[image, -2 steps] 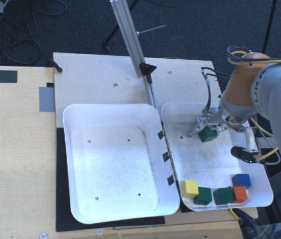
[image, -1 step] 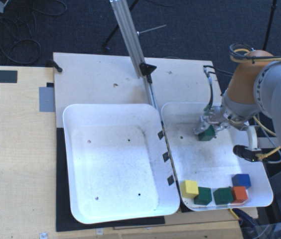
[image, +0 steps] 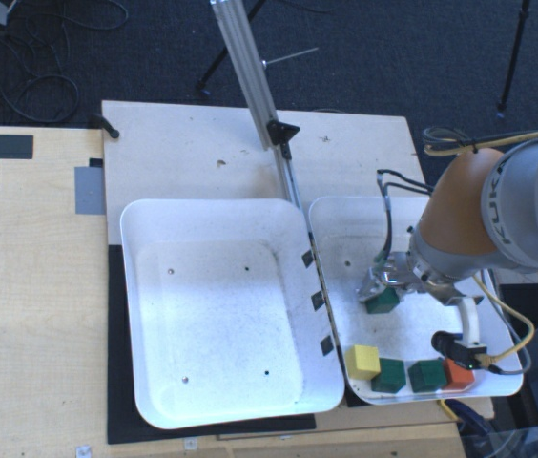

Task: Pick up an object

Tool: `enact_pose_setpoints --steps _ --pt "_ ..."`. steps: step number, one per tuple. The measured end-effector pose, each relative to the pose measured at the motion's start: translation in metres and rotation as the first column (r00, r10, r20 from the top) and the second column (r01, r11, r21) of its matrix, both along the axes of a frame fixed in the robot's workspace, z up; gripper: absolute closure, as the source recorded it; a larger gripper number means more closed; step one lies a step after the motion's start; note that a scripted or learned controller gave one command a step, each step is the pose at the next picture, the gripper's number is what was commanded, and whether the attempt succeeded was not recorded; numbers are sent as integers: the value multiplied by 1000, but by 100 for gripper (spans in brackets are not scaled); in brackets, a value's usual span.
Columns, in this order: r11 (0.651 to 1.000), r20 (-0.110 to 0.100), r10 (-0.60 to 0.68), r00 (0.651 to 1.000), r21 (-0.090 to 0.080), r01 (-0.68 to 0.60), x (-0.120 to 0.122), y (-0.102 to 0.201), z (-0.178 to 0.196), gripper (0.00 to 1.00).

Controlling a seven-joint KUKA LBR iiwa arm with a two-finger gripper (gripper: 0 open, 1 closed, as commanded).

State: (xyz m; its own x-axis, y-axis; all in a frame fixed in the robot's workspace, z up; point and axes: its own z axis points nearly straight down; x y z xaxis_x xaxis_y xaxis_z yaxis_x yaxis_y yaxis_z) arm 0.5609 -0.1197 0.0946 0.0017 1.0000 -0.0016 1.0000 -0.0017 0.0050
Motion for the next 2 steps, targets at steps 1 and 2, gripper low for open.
enact_pose_setpoints --steps 1,2 --pt "1000 0 10 1000 5 -10 30 105 100 100" --pt "1000 3 7 1000 3 -7 101 161 156 100"
